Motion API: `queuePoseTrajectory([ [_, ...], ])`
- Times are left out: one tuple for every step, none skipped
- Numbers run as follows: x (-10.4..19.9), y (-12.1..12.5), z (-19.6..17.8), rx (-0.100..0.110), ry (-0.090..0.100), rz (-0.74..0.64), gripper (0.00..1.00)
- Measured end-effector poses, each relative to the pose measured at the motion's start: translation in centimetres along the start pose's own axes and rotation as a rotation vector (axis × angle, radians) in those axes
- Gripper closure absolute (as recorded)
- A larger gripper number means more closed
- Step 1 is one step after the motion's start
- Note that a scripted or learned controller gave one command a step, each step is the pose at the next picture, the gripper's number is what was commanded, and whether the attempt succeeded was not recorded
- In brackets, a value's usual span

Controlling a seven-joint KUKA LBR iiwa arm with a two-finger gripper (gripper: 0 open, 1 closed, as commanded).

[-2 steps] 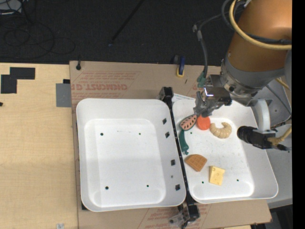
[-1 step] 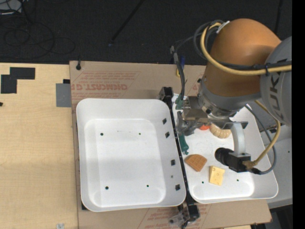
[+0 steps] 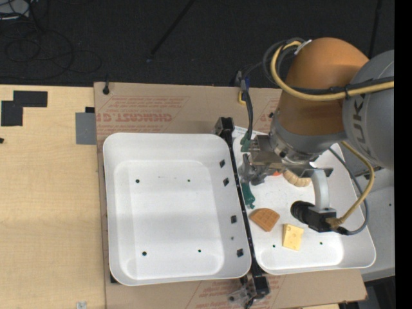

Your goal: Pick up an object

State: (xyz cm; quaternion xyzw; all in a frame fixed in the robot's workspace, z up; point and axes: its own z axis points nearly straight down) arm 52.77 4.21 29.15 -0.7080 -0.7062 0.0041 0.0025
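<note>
Camera view puts my gripper [image 3: 251,172] low in the right bin [image 3: 360,257], hard by its left wall. From this slant I cannot tell whether it is spread or closed, and I see nothing clearly caught in it.

I judge I am set here because the nearest candidate hugs that wall. A teal piece [image 3: 248,199] lies just beside my tip on the nearer side, perhaps touching it; the wall crowds it, so there is little room on that side.

Further out, a brown wedge [image 3: 264,219] sits near the teal piece on open floor. A yellow block [image 3: 292,237] is beyond the wedge, apart from it. A pale ring [image 3: 298,179] is half hidden under my wrist. These loose pieces look easier to take. The left bin [image 3: 167,205] lies just across the shared wall.
</note>
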Motion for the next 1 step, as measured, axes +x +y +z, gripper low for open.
queuePoseTrajectory([
  [-0.22, 2.74, -9.97, -0.017, 0.002, -0.003, 1.0],
])
